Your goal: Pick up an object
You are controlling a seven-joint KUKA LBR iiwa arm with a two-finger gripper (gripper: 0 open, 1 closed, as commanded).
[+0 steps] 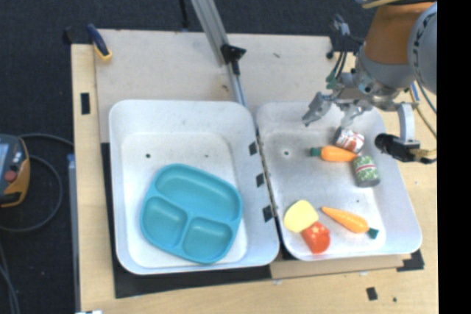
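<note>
Two carrots point(337, 153), can point(366, 170) in right bin point(287, 140); pincer point(335, 108) above, fingers spread, nothing held.

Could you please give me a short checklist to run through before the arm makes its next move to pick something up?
1. Fingers free of any object: ok, nothing sits between them.
2. Gripper over the right white bin: ok, at its far edge.
3. Gripper lined up above a target: not ok, the small red and white can and the orange toy carrot lie to its side.
4. Objects apart enough for a clean grasp: not ok, can and carrot look to be touching.
5. Height above the bin floor: cannot tell.
6. Blue divided plastic plate out of the way: ok, in the left bin.
</note>
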